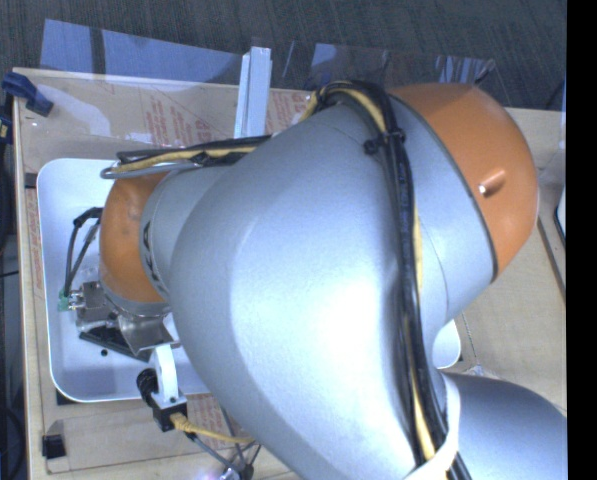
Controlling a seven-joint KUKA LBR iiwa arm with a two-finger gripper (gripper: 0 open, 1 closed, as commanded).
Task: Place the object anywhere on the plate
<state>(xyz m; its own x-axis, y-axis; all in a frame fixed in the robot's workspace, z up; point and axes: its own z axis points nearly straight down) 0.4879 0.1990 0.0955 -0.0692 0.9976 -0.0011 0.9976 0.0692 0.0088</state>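
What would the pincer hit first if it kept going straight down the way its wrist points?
Probably the floor of the left white bin. The pincer hangs over it, wrist aimed into the bin, with bare white floor showing around it. The arm hides much of the bin, so depth is unclear.

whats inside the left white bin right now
Only bare white floor shows along the left bin's left and bottom edges. The arm covers most of it, its wrist end low over the floor. Any plate or object there is hidden.
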